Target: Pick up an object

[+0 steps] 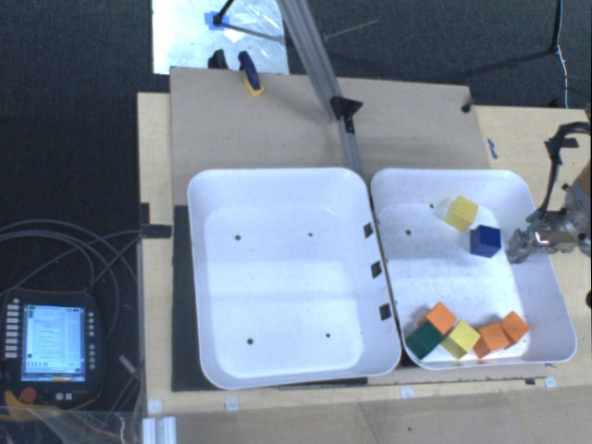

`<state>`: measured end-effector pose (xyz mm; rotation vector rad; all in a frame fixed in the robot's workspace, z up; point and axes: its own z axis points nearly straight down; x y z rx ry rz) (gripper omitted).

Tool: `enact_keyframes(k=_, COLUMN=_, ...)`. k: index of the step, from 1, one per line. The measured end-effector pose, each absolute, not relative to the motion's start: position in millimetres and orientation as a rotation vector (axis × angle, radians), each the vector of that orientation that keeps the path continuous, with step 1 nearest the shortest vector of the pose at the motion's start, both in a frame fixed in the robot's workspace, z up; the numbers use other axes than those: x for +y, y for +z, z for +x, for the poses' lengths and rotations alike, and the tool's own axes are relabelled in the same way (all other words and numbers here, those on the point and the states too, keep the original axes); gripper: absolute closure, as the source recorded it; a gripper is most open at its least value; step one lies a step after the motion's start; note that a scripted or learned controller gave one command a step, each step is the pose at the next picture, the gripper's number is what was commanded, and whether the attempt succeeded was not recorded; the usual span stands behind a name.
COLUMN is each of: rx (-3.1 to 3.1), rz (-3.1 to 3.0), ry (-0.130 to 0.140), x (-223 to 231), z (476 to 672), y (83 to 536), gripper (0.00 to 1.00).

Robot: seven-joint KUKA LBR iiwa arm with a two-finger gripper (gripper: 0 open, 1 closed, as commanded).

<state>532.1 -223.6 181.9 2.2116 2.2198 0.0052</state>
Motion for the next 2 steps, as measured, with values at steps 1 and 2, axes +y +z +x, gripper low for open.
enact_keyframes(k=1, rx=2.221, rz=2.21, ry=0.006, x=-220, z=528.6, y=244, gripper=1.0)
enact_keyframes(k=2, rx=2.224, rz=2.213, ry=0.003, x=-221, z=529.8, y=257, gripper=1.0)
